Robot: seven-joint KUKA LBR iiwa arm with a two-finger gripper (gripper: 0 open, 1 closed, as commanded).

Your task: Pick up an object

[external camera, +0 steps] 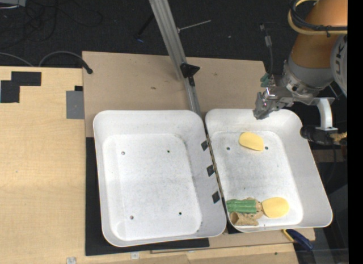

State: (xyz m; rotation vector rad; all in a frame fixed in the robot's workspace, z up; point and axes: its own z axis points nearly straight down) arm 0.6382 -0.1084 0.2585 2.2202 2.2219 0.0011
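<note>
The arm (315, 41) reaches in from the right, and its pincer (264, 108) hangs over the far rim of the right bin (309, 160), near that bin's far middle. The pincer looks dark and small from here; I cannot tell whether it is wide or narrow, and nothing is seen in it.

In the right bin, a yellow piece (251, 141) lies on the floor toward the far side, just below the pincer and apart from it, with bare white floor all around it. Well apart, at the near edge, three things crowd together: a green piece (241, 205) lying crosswise by the near-left corner, a tan piece (247, 218) touching it on the near side against the rim, and a second yellow piece (275, 207) just right of them, touching or nearly so. The middle and right side of this bin's floor are open.

The left bin (108, 143) sits beside it, the two rims meeting along the middle, where small black clips (210, 170) show. A slanted metal rail (170, 41) runs from the far side down to that joint, left of the pincer. The bins rest on the desk (130, 81).
</note>
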